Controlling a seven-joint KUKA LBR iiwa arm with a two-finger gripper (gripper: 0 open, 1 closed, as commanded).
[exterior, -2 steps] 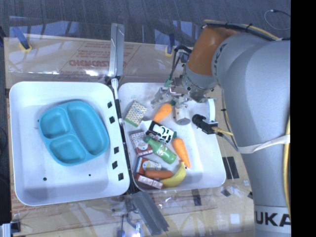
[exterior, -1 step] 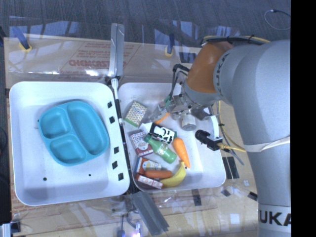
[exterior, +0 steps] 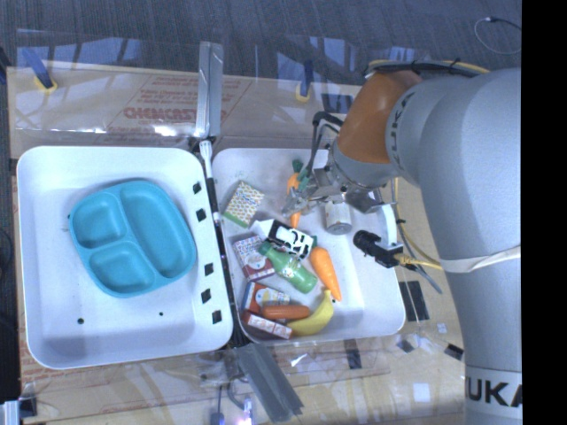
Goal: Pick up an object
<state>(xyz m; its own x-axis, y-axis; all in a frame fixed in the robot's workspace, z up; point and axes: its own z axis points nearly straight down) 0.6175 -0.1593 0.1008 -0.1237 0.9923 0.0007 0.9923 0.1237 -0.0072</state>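
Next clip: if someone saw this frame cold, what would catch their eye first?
Probably the big grey arm with its orange band, reaching in from the right over the far side of the right bin. Next, the bright blue divided plate lying alone in the left bin. Then the clutter of small items in the right bin, among them a carrot, a banana and a green bottle.

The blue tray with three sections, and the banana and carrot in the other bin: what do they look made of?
Blue tray: likely moulded plastic, one even colour with a soft matt sheen. Banana and carrot: probably plastic toys, smooth and evenly coloured, though real ones can't be ruled out. White bins: seemingly plastic, with rounded corners.
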